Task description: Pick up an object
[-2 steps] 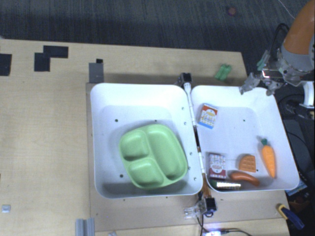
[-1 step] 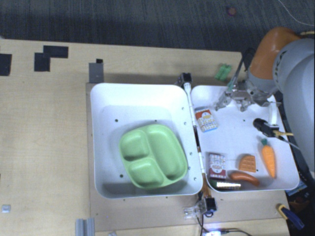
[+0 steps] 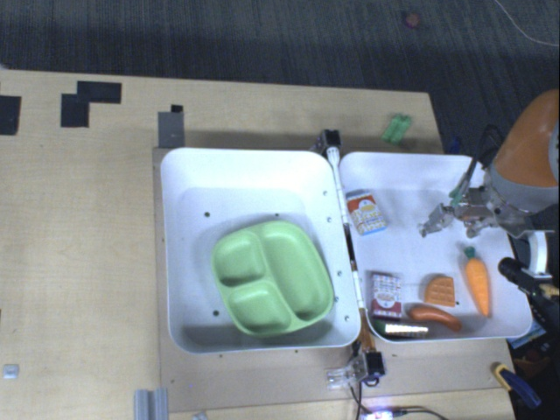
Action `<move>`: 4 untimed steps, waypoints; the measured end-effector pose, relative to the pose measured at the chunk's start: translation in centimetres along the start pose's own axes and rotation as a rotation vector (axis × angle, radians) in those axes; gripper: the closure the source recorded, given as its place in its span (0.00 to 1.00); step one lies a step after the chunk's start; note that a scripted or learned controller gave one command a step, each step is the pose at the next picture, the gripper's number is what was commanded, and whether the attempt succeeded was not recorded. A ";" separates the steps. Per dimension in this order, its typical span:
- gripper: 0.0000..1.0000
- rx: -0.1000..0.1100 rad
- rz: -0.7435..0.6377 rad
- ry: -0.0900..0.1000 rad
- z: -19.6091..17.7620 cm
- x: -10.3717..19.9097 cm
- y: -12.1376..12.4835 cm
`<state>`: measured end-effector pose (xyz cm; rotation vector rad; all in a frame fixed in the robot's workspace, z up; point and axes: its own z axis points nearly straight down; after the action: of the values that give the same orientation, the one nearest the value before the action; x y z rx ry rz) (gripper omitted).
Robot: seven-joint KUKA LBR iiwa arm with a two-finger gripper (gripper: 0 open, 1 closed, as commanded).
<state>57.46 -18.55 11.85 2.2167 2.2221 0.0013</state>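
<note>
**Operator:** White plastic bins first: 2 shallow ones side by side. The left bin point(image 3: 179, 261) carries a pale green plastic divided tray point(image 3: 273, 276) with 3 compartments. The right bin point(image 3: 411, 169) has all the small things, and my grey arm with the orange band point(image 3: 529, 160) reaches in over it.

**Colleague:** What's nearest the gripper?

**Operator:** The orange toy carrot point(image 3: 477, 285), just below it. Then a red toy sausage point(image 3: 435, 317), a tan toast-like piece point(image 3: 440, 290), and 2 small printed cartons, one upper left point(image 3: 366, 212), one lower point(image 3: 385, 294). The metal two-finger gripper point(image 3: 444, 220) hovers over bare bin floor, fingers spread, pinching nothing.

**Colleague:** Advice?

**Operator:** I'd take the carrot: straddle its narrow width, not its length, descend fully, then close.
</note>
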 end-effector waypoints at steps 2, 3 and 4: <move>0.00 -0.006 -0.002 -0.001 -13.8 -0.3 4.1; 0.00 0.004 -0.002 0.002 -0.9 -2.0 7.2; 0.00 -0.001 -0.004 0.002 3.4 2.1 9.5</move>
<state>66.98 -16.41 8.51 2.2126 2.2269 0.0048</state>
